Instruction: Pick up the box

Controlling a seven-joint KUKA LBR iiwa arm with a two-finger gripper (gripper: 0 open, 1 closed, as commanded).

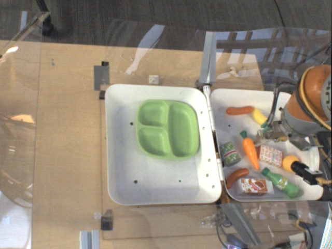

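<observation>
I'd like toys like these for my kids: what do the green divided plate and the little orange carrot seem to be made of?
The green three-compartment plate looks like moulded plastic: one uniform colour, rounded edges, a soft matte sheen. The small orange carrot with a green top also looks like plastic toy food, smooth and evenly coloured, though rubber can't be ruled out from here.

Robotics lab: bench (62, 139), white bins (119, 191), perspex shield (31, 87).

Single fixed camera high above the bench (62, 139), angled down over both bins (155, 191).
</observation>
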